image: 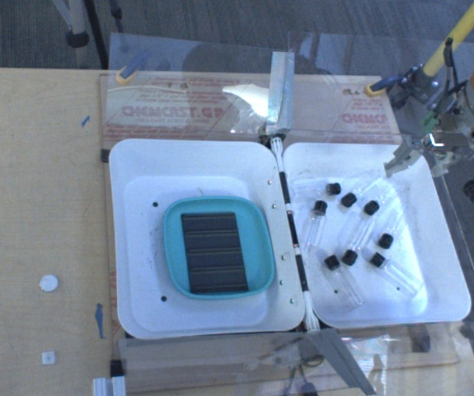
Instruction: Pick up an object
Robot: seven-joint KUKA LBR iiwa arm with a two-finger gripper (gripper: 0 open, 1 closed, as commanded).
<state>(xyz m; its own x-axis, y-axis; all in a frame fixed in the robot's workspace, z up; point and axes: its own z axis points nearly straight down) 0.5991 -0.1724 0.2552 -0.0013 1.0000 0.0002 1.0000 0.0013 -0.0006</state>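
Bench [30, 180]: broad bare wood at frame left.
Bins: two; left bin [138, 163], right bin [443, 246].
Teal tray [175, 221]: one, centred in left bin, clear margin around.
Vials [348, 229]: about nine (clear, black-capped), scattered mid right bin.
Gripper [422, 151]: over right bin's upper-right rim; grip can't be made out.

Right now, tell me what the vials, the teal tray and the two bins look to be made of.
Vials: clear glass or plastic, nearly invisible against the bin; matte black caps, likely plastic.
Teal tray: smooth moulded plastic with rounded corners, holding a dark ribbed insert, possibly rubber.
Left bin and right bin: white plastic, slightly glossy by their soft highlights.
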